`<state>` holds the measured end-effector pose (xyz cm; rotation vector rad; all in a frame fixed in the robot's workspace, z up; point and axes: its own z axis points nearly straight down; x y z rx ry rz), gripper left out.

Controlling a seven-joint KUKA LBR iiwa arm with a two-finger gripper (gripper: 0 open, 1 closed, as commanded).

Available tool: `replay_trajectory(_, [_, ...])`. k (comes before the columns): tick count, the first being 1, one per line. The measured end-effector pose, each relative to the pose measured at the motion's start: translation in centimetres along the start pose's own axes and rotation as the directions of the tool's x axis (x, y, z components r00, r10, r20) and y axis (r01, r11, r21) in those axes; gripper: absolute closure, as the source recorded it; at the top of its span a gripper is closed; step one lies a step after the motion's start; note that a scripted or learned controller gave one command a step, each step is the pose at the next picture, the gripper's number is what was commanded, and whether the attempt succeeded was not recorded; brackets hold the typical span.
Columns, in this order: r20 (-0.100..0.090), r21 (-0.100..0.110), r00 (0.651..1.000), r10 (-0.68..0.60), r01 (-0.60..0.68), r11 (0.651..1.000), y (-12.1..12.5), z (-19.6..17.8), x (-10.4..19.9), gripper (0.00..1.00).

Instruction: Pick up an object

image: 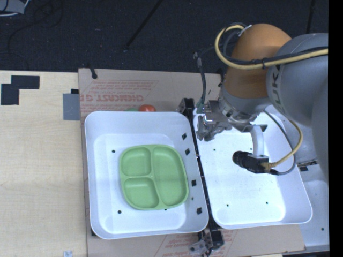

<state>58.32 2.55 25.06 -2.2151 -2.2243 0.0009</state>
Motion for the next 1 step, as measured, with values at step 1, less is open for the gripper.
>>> replay_trajectory(1, [0.000, 0.003, 1.000, 0.000, 0.000, 1.000, 0.16, 1.51, 5.60, 1.00])
